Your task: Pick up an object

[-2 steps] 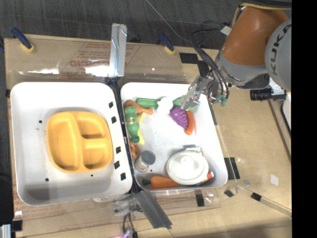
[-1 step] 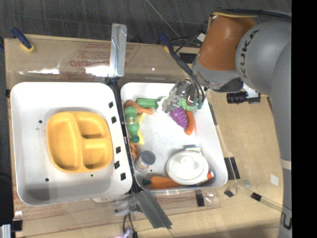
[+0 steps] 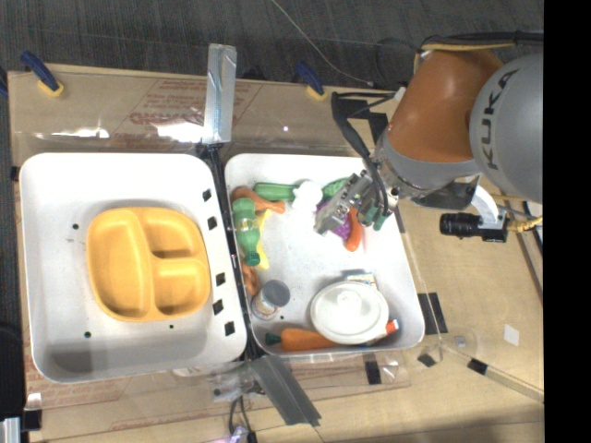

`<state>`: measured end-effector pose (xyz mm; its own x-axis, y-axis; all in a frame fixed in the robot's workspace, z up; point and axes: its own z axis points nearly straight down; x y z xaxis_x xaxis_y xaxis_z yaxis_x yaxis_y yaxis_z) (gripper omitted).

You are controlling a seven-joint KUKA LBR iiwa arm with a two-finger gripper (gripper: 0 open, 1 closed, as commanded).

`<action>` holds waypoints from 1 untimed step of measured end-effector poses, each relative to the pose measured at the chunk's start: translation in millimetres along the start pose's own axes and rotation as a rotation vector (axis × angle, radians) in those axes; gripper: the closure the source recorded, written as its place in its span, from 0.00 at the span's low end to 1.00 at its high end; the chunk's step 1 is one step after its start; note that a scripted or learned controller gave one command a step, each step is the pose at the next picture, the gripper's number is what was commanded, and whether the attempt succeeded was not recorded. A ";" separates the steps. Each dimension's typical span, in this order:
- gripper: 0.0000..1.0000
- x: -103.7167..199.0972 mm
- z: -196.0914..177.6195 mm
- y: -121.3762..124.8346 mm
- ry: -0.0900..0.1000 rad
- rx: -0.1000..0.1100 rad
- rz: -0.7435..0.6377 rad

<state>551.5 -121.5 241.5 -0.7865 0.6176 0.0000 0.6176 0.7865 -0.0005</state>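
On my feed the left bin [image 3: 46, 275] carries a yellow divided tray [image 3: 148, 261], well off to the left of the fingers. Next comes the right bin [image 3: 305, 247]: along its left wall I see a green toy [image 3: 246, 224] and a green pepper-like piece [image 3: 274, 192] beside an orange bit, all left of the fingers and apart from them. Toward the near wall, below the fingers, a small grey can [image 3: 273, 294] stands just left of a round white lid [image 3: 348, 310], with an orange carrot [image 3: 305, 341] against the near wall. The gripper [image 3: 340, 212] hangs over the bin's upper right part, reaching in from the grey and orange arm [image 3: 443, 109]. A purple-grey object [image 3: 330, 218] and an orange piece [image 3: 353, 237] sit right at the fingertips, touching or nearly so. I cannot tell whether the fingers are spread or closed.
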 end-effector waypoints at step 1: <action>1.00 -24.3 -22.6 53.0 -0.002 -0.001 0.107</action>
<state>603.3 -94.8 264.1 -0.7161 0.6980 -0.0023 0.6980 0.7161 0.0005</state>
